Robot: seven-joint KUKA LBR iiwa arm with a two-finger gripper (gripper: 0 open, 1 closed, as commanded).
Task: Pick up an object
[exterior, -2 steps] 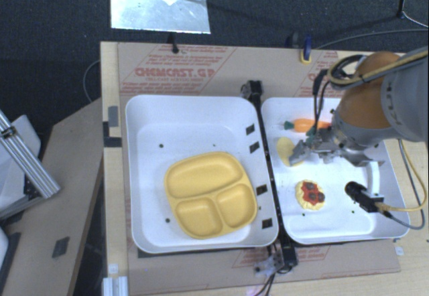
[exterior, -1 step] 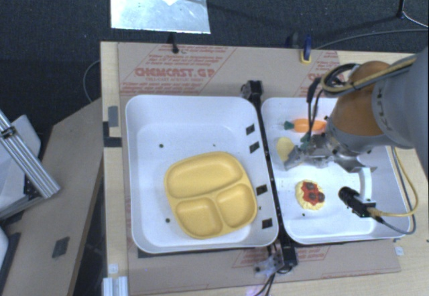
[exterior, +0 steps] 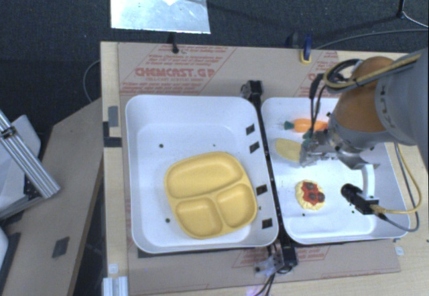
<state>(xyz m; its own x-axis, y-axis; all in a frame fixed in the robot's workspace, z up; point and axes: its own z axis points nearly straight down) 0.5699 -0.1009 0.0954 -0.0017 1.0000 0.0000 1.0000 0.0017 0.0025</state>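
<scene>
Yellow chip (exterior: 288,149) beside pincer (exterior: 310,156)

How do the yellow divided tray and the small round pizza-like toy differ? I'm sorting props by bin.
The yellow divided plastic tray lies in the left white bin; the small round pizza-like toy lies in the right white bin. The tray is far larger. The tray is plain yellow with three compartments; the toy carries red and dark topping. Both lie flat and share a yellow base.
</scene>
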